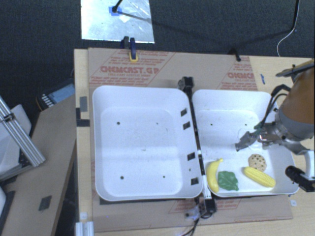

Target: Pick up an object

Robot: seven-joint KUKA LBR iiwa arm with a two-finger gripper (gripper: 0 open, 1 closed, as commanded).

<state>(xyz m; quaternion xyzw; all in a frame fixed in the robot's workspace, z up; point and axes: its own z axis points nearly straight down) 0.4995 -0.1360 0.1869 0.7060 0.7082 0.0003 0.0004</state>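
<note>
The right bin (224,113) holds a yellow banana (212,175), a green leafy toy (228,180), a round brown cookie (256,162) and a yellow corn cob (259,177), all along its near edge. My gripper (244,142) hangs low over the bin's floor, just up and left of the cookie, and its tip points left. Nothing shows in its grasp. The grey arm with its orange band (301,100) comes in from the right.
The left bin (142,132) sits beside the right one, with black clips (191,141) along the shared rim. A yellow-and-blue clamp (132,50) and a metal sheet (117,14) lie beyond the bins. An aluminium rail (19,136) stands at the far left.
</note>
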